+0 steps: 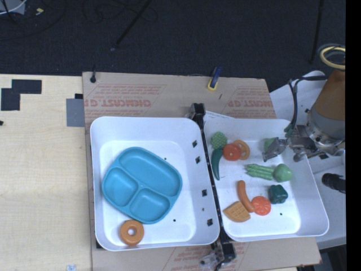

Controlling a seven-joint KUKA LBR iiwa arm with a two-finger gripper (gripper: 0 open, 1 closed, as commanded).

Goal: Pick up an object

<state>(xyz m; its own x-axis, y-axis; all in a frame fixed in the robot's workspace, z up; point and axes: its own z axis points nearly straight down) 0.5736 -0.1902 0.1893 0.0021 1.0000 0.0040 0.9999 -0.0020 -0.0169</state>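
Gripper (277,147) sits over the right bin (307,222), far-right area, fingers spread with nothing between them. Just near it: green bean pod (260,171) touching a green ball (283,173). Tomato (232,152), sausage (243,194) and dark green pepper (277,193) are scattered around. Left bin (101,134) holds a blue divided plate (142,183) (donut (132,231) at its near edge).

Grey arm (330,123) with orange band above wrist; black cables looped alongside; grey metal two-finger gripper (277,149).
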